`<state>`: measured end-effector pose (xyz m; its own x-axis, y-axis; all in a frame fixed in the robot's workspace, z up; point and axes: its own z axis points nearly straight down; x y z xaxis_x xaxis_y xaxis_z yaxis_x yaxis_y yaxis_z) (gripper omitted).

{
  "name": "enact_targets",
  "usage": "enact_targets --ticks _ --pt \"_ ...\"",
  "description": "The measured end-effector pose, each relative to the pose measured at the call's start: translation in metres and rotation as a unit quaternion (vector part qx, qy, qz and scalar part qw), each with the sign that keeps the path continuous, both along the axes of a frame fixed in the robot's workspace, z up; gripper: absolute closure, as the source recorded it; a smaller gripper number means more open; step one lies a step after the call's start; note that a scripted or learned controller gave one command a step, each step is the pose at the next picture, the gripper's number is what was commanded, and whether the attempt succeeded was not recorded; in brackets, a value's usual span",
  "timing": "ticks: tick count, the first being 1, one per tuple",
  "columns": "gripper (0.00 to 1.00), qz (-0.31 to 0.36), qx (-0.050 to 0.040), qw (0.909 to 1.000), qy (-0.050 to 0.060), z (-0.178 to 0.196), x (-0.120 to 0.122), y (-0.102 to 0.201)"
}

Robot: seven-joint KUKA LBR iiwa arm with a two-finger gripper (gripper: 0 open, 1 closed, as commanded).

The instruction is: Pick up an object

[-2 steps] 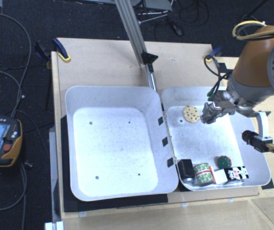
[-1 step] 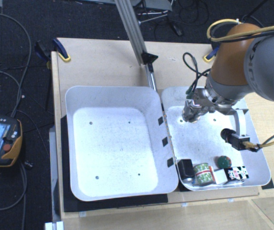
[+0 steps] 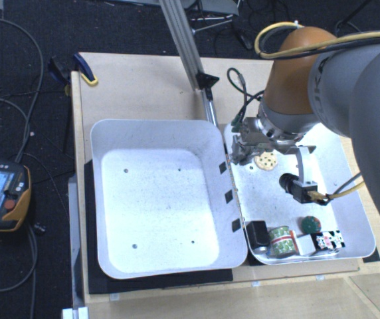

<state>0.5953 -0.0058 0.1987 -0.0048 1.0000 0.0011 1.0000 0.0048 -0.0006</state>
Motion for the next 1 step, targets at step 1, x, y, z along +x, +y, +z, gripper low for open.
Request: enact_targets --ticks 1 --pt "1.00 0.000 0.0002 1.0000 -0.001 0.0137 0.0129 0.0593"
